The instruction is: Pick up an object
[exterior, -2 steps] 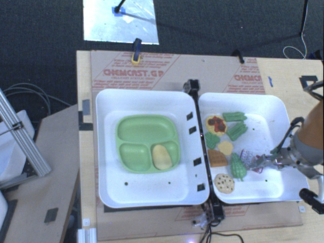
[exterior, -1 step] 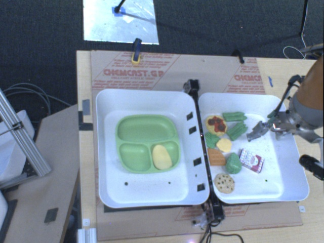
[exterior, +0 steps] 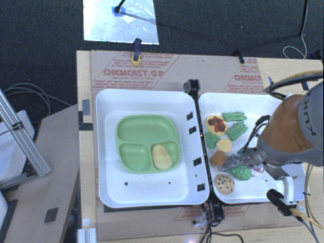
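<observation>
My gripper (exterior: 237, 163) reaches down into the right bin (exterior: 263, 103) from the right, under the orange band of the arm (exterior: 283, 128). It sits among play-food pieces: a brown piece (exterior: 218, 158) just left of it and a green leafy piece (exterior: 241, 173) right below it. A cookie (exterior: 224, 183) lies at the bin's front left. Farther back lie a yellow round piece (exterior: 224, 145), a pizza slice (exterior: 215, 124) and green pods (exterior: 234, 117), (exterior: 236, 131). The wrist hides how the fingertips stand.
The left bin (exterior: 147, 100) holds a green divided plate (exterior: 147, 128) with a pale yellow potato-like piece (exterior: 162, 157) in its lower right compartment. A black hinge strip (exterior: 198, 135) separates the bins. Cables run at the bench's right.
</observation>
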`<move>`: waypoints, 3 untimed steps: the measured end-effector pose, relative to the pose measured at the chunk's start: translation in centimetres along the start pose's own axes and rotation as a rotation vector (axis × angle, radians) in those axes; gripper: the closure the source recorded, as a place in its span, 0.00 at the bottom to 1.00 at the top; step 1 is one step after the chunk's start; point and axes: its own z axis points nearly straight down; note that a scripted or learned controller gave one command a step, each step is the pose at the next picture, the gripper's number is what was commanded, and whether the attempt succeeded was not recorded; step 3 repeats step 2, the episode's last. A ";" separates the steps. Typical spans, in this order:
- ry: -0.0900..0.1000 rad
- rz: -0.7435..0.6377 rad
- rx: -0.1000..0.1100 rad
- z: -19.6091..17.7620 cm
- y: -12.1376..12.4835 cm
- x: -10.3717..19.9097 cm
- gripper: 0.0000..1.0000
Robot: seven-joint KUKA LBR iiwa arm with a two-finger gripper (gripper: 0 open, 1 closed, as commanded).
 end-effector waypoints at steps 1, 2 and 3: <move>-0.002 0.001 -0.005 -1.6 0.3 -0.3 1.00; 0.012 -0.013 0.001 -11.7 0.3 8.1 1.00; 0.012 -0.013 0.001 -11.7 0.3 8.1 1.00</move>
